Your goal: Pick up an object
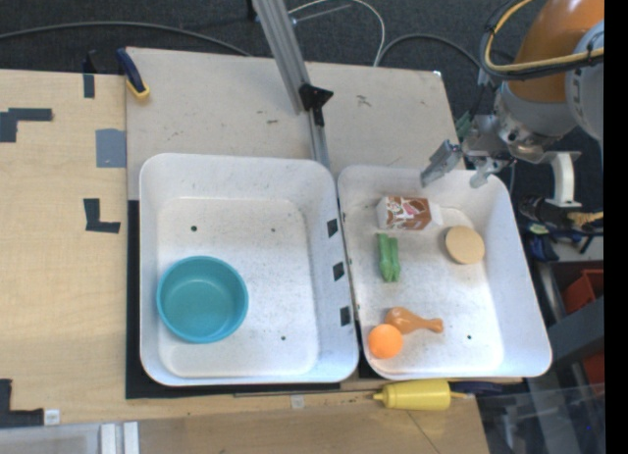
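Note:
My gripper (459,170) hangs over the far right corner of the right bin (515,276), fingers spread open with nothing between them. Just below it lies a brown and white packet (404,213). A round tan biscuit-like disc (464,245) sits to the packet's right. A green pod (390,257) lies near the bin's middle. Toward the front are an orange ball (386,341) and a tan drumstick-shaped piece (415,323). A teal bowl (202,297) rests in the left bin (157,187).
A yellow bottle (417,395) lies on the bench just in front of the right bin. A grey metal pole (285,40) slants down to the divide between the bins. Cables run across the back of the bench.

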`<state>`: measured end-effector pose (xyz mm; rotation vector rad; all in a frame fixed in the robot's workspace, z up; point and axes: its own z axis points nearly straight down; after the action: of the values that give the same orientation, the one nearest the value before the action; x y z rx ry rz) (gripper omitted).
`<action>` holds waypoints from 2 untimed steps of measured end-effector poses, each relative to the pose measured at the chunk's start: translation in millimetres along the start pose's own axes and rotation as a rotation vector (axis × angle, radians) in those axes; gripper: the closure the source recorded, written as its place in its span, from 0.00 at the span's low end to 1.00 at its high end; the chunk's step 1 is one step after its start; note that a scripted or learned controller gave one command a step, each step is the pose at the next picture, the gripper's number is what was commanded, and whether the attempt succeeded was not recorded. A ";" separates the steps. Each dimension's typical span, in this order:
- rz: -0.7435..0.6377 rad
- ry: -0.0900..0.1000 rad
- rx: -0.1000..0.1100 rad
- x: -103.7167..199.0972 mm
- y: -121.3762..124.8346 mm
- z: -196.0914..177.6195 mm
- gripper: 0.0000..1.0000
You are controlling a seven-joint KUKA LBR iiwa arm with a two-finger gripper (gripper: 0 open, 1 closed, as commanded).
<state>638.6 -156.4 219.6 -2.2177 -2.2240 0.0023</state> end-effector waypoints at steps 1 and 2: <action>0.000 -0.001 0.000 -0.1 0.0 0.0 0.00; 0.001 0.000 0.006 -1.8 0.3 64.7 0.00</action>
<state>638.8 -158.2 154.9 -2.2160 -2.2196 0.0089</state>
